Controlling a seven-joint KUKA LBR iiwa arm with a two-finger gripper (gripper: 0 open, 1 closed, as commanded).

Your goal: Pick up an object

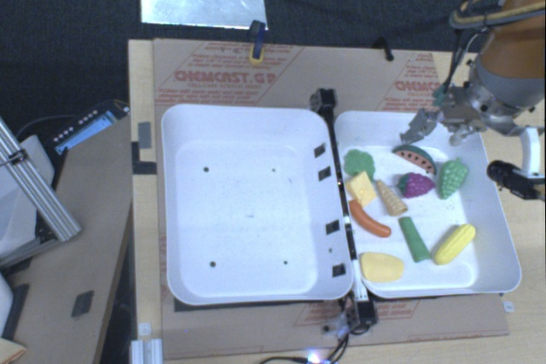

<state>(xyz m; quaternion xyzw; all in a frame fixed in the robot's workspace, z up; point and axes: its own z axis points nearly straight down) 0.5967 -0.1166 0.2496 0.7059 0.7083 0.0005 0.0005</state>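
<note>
The gripper hangs open and empty, upper right, above the watermelon slice. Next, I think: drop down, pinch it.

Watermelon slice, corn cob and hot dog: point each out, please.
Watermelon slice (415, 158): camera view, on its red flesh.
Corn cob (454, 243): camera view, mid-length on the yellow body.
Hot dog (369, 219): camera view, middle of the orange sausage.

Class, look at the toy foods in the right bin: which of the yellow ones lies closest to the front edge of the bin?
The yellow lemon-shaped piece, at the front-left corner of the right bin. The corn and cheese wedge lie farther back.
</note>
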